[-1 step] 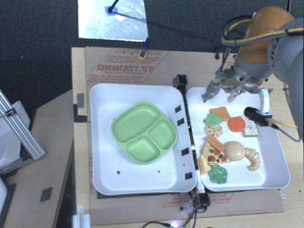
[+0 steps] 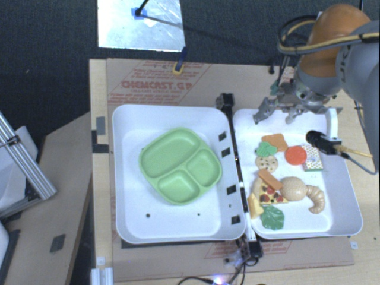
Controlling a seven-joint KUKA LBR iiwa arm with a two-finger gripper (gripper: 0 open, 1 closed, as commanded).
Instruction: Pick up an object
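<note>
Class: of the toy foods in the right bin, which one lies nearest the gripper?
The orange toast-shaped piece, topmost in the pile, just below the gripper.

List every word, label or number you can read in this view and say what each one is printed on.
"CHEMCAST GP" in red, reading roughly so because it is faint and blurred, on the brown protective sheet under the two white bins.
A second red print on the same sheet by the front edge, below the bins: too blurred to read.
The small patterned square card in the right bin: too small to read.
Nothing legible on the green divided plate or the arm.
</note>
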